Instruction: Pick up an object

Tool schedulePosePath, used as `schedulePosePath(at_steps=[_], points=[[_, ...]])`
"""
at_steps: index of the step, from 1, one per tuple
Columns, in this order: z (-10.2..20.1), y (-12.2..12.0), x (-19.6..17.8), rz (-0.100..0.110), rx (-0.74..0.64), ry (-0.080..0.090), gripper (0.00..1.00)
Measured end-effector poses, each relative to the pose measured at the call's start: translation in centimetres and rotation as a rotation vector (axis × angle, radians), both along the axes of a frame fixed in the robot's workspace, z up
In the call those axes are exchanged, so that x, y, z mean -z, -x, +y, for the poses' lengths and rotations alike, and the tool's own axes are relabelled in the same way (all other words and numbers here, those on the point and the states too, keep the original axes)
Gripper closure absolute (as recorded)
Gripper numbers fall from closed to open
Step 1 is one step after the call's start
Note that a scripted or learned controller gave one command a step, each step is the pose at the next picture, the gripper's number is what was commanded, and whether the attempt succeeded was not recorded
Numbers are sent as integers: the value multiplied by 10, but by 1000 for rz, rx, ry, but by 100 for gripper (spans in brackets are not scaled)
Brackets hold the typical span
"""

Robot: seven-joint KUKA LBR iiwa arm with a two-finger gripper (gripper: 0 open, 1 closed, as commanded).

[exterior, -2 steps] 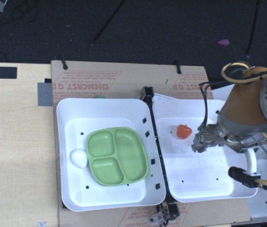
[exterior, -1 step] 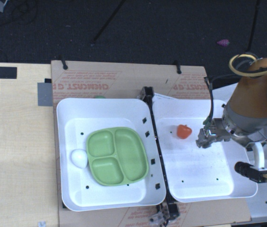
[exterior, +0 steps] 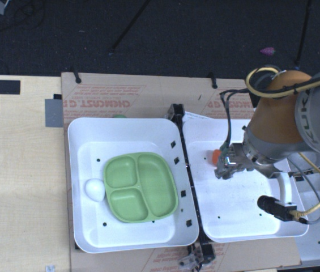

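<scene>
Left bin (exterior: 80, 152): plain white.
Divided plate (exterior: 140, 187), inside the left bin: pale green, unpatterned.
Egg-shaped object (exterior: 95, 190), touching the plate's left edge: white.
Right bin (exterior: 244, 222), right of the left bin: white.
Small object (exterior: 217, 155), in the right bin: orange-red.
Arm (exterior: 284, 118), above the right bin: grey with orange band.
Cardboard sheet (exterior: 126, 98), under the bins: tan, red printed lettering.
</scene>
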State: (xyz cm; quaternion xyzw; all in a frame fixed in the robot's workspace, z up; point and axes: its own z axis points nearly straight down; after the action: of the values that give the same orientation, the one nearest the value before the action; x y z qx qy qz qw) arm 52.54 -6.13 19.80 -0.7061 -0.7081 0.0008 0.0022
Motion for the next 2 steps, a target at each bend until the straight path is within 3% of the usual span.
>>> schedulePosePath(at_steps=[2], points=[[99, -18, -15, -1, 0, 1, 100]])
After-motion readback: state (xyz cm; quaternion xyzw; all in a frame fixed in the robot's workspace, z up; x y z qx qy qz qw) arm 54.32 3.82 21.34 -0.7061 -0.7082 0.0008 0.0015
